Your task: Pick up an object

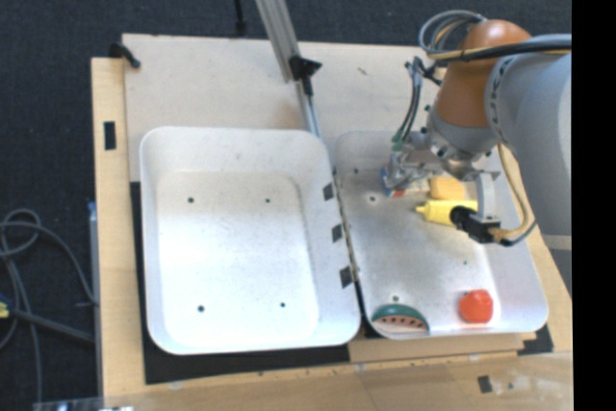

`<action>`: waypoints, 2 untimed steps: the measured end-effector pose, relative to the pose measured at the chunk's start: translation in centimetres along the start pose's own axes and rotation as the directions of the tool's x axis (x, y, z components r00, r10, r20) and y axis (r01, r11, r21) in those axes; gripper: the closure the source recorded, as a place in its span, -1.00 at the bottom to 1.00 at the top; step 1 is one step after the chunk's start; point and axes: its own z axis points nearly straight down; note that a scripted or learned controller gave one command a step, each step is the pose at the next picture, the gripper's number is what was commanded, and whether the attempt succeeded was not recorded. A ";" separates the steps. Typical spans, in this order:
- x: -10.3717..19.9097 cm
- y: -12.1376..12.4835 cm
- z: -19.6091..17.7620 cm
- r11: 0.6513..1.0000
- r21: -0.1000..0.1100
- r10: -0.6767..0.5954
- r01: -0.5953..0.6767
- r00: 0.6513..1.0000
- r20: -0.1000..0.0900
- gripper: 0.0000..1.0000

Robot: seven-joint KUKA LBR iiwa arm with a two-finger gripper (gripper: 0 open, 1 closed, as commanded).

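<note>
My gripper (397,178) hangs low over the far part of the right bin (385,245), below the orange wrist band. A yellow object (440,212) lies just to its right, partly under the arm's body and cables. Something small and reddish-blue shows at the fingertips, too small to name. An orange-red ball (475,306) rests near the bin's front right corner. A watermelon-slice toy (400,320) lies at the front edge.
The left bin (241,236) sits beside the right one, its raised rims meeting along the middle. A slanted metal pole (274,10) rises from the back of the bench. Black cables loop from the arm near the yellow object.
</note>
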 end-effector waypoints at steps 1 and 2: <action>-0.2 0.2 -4.4 1.000 0.006 -0.001 0.001 1.000 -0.004 1.00; 0.4 1.1 -9.9 1.000 0.003 -0.009 0.009 1.000 -0.004 1.00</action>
